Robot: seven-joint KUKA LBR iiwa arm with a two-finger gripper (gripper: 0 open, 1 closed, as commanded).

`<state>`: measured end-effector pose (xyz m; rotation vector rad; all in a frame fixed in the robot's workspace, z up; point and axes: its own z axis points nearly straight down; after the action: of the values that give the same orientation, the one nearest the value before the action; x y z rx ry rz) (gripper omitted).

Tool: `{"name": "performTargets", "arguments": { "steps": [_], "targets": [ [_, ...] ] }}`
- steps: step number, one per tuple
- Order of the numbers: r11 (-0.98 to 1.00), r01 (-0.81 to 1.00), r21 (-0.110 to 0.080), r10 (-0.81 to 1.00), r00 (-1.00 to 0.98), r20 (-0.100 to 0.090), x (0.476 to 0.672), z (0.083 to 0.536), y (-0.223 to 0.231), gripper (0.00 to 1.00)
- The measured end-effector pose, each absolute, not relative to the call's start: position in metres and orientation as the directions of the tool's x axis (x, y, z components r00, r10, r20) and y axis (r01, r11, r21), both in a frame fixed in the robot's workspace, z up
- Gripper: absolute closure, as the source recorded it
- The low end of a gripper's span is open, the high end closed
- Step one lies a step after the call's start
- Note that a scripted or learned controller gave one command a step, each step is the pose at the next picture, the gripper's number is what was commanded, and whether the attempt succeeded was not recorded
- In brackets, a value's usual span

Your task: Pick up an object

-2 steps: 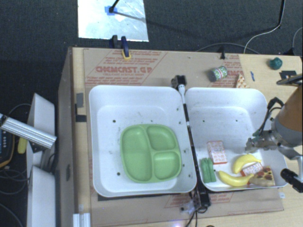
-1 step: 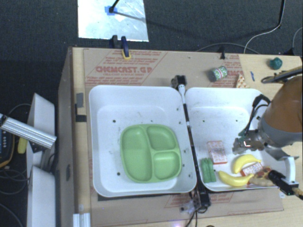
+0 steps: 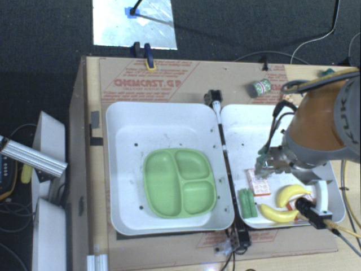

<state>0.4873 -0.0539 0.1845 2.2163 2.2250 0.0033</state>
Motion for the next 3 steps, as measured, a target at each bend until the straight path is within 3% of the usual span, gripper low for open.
{"name": "performTargets", "arguments": {
  "steps": [1,2,3],
  "targets": [
    [0.004,1.0,0.001,1.0,-0.004,0.001,0.525,0.184,0.006,1.0],
    [0.002,1.0,0.002,1.0,-0.002,-0.001,0.534,0.213,-0.074,1.0],
    [0.004,1.0,0.002,1.0,-0.004,0.001,0.552,0.219,-0.032,1.0]
  ]
}}
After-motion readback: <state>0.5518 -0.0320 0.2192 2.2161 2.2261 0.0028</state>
